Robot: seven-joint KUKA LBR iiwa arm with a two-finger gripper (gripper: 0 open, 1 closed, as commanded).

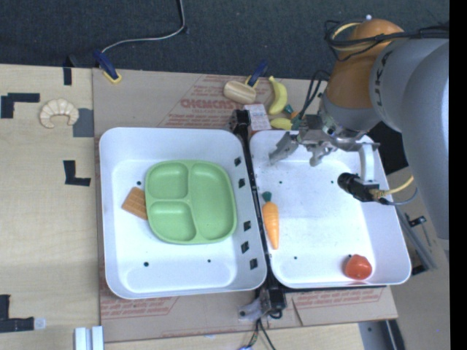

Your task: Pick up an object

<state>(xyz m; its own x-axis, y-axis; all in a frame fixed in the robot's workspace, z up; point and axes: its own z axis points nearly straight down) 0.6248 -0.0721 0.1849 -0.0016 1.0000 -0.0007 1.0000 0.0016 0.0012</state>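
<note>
The tomato [357, 267], red and round, lies nearest the camera, in the near right corner of the right bin [379, 228]. The carrot [271, 224] lies lengthwise against that bin's left wall, green tip pointing to the far side, well apart from the tomato. The hand [299, 150] stands over the far left part of the right bin, beyond the carrot; its two grey fingers [282, 148] are spread apart with nothing between them, and both objects in the bin lie clear of it. The arm [394, 100], grey with an orange band, comes in over the right bin's far right side. Left of the right bin, the left bin [120, 268] carries a green divided plate [191, 200] with three compartments, and a brown flat piece [136, 203] shows partly from under the plate's left edge. Beyond the right bin's far wall, on the worktop [44, 217], lie a banana [278, 95], a bread roll [238, 90] and a small box [256, 115]. A croissant [59, 112] sits far to the left of the left bin.
</note>
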